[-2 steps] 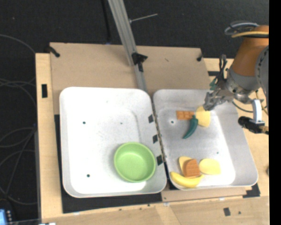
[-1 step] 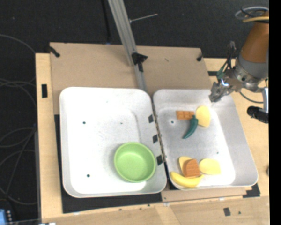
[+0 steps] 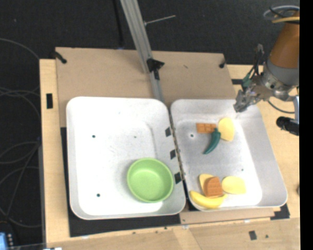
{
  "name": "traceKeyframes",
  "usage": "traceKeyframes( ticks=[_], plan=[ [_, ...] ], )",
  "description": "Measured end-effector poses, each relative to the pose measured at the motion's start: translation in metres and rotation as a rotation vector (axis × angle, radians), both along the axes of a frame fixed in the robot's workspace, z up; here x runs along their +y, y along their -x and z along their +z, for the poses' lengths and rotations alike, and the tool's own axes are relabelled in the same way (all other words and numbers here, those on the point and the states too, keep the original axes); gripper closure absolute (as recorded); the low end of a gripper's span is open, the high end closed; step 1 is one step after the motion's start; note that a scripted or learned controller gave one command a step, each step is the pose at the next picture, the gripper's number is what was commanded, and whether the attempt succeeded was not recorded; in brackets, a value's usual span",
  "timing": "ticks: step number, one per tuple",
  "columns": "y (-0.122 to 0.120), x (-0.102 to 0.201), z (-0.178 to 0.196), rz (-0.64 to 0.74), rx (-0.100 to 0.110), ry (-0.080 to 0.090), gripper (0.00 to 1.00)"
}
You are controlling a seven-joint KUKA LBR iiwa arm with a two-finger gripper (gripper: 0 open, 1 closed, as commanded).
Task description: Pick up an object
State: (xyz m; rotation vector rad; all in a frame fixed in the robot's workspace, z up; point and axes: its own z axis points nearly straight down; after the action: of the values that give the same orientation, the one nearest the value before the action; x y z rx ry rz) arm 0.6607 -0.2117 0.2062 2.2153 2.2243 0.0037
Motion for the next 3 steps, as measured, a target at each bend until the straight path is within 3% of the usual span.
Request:
traceKeyframes(
  ticks=[3],
  plan=[
    [0.056,0.136,0.015,0.003,0.003,-0.002,1.0]
  ],
)
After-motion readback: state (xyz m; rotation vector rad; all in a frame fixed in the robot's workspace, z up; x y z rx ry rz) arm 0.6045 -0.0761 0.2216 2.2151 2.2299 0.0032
